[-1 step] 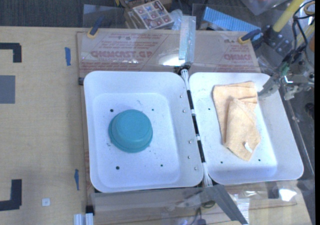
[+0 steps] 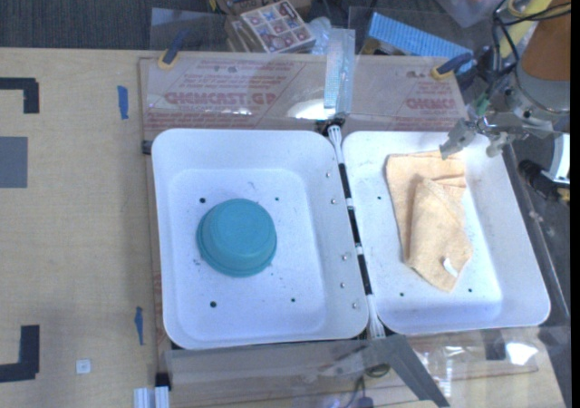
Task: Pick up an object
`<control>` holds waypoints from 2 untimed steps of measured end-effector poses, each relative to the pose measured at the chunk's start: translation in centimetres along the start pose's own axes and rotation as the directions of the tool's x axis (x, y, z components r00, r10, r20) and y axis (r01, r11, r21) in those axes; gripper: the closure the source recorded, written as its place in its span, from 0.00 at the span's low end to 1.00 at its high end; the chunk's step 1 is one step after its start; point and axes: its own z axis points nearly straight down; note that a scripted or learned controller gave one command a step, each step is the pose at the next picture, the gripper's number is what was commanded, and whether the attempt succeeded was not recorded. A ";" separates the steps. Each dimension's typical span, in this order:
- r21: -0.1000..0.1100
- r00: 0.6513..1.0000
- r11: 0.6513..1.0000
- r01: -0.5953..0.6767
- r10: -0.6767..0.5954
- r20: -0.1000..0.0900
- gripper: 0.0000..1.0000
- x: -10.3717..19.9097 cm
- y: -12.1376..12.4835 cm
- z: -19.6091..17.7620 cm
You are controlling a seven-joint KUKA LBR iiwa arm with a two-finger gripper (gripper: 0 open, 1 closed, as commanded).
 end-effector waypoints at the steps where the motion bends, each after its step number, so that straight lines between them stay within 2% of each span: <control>1: 0.009 0.993 0.993 0.117 -0.117 -0.017 0.00 -0.8 0.5 8.3; 2: 0.003 0.993 0.993 0.120 -0.120 -0.006 1.00 -1.0 0.7 7.4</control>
